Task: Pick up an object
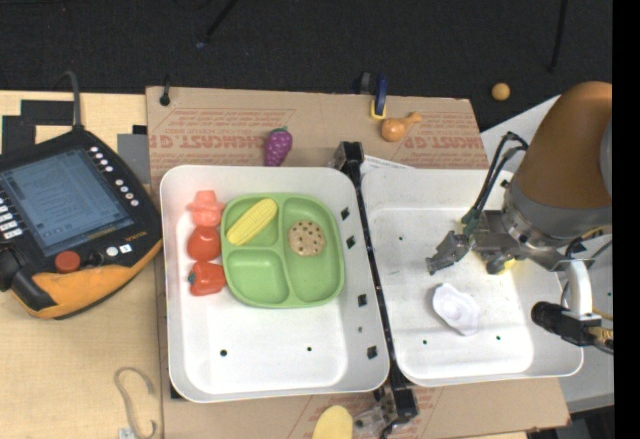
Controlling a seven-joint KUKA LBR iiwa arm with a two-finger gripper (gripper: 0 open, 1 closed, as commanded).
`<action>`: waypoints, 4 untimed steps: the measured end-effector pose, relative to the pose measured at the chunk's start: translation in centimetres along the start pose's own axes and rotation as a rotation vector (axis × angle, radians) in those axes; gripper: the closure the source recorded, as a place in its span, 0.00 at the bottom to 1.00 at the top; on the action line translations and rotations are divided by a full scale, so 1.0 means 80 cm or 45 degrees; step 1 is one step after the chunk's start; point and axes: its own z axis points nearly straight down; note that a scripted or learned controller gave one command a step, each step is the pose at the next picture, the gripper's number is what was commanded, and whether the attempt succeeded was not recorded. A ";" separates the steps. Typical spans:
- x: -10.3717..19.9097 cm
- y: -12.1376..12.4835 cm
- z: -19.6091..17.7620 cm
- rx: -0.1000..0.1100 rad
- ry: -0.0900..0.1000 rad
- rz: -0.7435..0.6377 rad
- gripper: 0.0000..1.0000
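Note:
In the right bin (410,347) lies a white crumpled object (456,308), near the middle. My gripper (470,259) hangs just above and behind it, apart from it. Its dark fingers (444,255) are spread open with nothing between them. A small yellow piece (514,264) peeks out beside the right finger. The left bin (260,357) holds a green divided plate (270,282) with a yellow corn cob (250,219) and a round cookie (306,238) in its upper compartments. Red and pink toy foods (203,242) lie in a column left of the plate.
A black divider (362,257) runs between the bins. Behind them on cardboard sit purple grapes (278,144) and an orange pear-shaped toy (397,127). A teach pendant (65,217) lies at the left. A yellow object (333,421) rests at the front edge.

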 end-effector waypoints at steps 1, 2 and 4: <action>0.000 0.003 -0.008 -0.015 -0.002 -0.002 0.00; 0.008 0.002 0.048 -0.010 -0.001 -0.005 0.00; 0.015 0.000 0.145 -0.019 -0.005 -0.003 0.00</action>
